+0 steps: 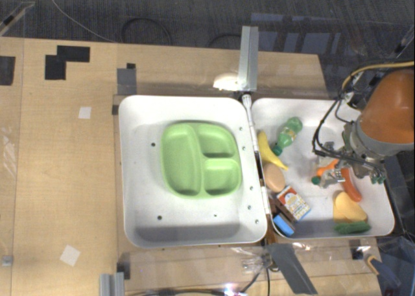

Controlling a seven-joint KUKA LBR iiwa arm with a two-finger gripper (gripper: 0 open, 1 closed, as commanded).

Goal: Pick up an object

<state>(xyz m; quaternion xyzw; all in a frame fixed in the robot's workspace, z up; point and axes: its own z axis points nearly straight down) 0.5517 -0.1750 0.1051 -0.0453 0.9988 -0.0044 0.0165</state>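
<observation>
In the right bin [311, 110], my gripper [349, 166] hangs low under the arm's orange band [389, 113]. It is directly over a small orange and green toy [326, 173] and an orange-red carrot-like piece [352, 188], which it partly hides. A yellow wedge [347, 208] with a green piece [351, 227] lies just in front of it. To its left are a green bottle [288, 131], a yellow banana [268, 151], a tan egg-shaped piece [275, 179], a small printed box [295, 203] and a blue item [283, 225].
The left bin [139, 178] holds a green divided plate [200, 159]. A ridge between the bins runs down from a metal post [248, 61]. Black cables [324, 129] loop off the arm over the right bin's far side.
</observation>
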